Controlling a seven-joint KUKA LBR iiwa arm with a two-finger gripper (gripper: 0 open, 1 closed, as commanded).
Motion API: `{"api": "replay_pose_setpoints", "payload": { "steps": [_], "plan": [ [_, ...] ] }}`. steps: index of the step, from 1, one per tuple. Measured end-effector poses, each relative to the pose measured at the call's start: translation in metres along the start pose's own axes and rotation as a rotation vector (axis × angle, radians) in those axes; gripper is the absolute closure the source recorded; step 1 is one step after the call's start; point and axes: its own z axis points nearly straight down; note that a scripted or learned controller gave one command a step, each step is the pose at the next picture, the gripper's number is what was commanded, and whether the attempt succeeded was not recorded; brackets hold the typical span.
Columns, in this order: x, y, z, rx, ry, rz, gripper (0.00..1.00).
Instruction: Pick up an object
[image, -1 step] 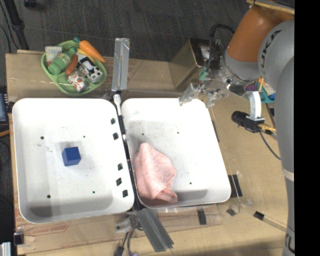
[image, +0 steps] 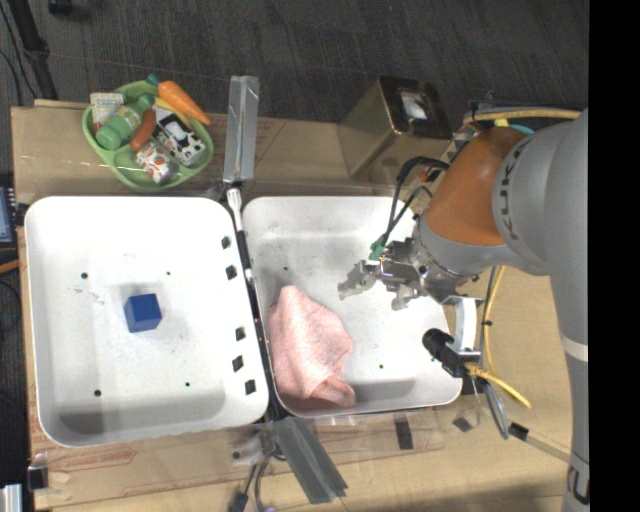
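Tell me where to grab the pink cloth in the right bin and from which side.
Pinch the pink cloth at its raised, bunched fold near the lower end, coming straight down from above. It lies flat and limp against the bin's left wall, so a side approach probably offers no edge.

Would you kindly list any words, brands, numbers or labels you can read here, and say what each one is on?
"KUKA", partly cut off, runs along the grey arm beside its orange band.
The label on the brown box behind the bins is too blurred to read.
Print on the packets in the green bowl is too small to read.
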Motion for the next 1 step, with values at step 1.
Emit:
{"api": "replay_pose_setpoints", "payload": {
  "steps": [1],
  "plan": [
    [0.0121,-0.0149,0.0854,-0.005,0.001,-0.134,0.0]
  ]
}}
